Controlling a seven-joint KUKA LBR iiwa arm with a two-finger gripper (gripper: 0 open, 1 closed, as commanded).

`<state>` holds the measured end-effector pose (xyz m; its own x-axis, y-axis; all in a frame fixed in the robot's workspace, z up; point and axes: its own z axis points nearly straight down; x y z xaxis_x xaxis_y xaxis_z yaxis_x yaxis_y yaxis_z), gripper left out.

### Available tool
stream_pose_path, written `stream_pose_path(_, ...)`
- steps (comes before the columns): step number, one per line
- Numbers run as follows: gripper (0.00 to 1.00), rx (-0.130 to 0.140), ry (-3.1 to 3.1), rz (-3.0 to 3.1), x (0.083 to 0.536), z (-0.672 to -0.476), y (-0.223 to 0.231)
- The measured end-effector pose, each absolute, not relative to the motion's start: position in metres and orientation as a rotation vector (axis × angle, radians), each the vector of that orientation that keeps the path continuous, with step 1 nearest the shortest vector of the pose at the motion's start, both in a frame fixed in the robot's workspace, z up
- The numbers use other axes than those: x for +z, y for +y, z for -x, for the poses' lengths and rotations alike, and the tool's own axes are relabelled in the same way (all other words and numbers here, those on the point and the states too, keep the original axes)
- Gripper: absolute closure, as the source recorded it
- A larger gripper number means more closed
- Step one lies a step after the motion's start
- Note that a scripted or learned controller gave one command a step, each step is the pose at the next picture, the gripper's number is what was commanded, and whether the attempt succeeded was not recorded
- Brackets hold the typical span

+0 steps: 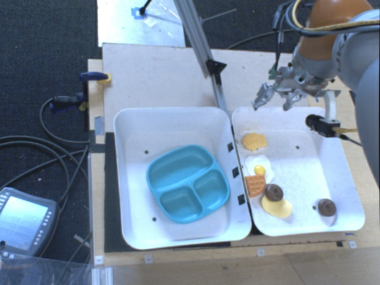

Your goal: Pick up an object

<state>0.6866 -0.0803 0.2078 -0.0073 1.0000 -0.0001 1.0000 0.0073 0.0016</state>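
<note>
Arm (350, 40) reaching from right | gripper (274, 103) spread wide, nothing between fingers | above right bin's (341, 159) far rim

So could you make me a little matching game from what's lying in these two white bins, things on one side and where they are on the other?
Things:
1. blue tray
2. cookie
3. fried egg
4. lone brown donut

Places:
A. right bin, near corner by its right wall
B. left bin
C. right bin, far end, by its left wall
D. right bin, just nearer than the cookie

Pairs: 1-B, 2-C, 3-D, 4-A
</note>
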Motion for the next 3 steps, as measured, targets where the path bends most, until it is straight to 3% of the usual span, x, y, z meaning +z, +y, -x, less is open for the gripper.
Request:
stream_pose_path(1,0.00,0.001,2.229,-2.212,0.208,-0.687,-0.081)
stream_pose_path(3,0.00,-0.005,2.223,-2.224,0.102,-0.675,-0.090)
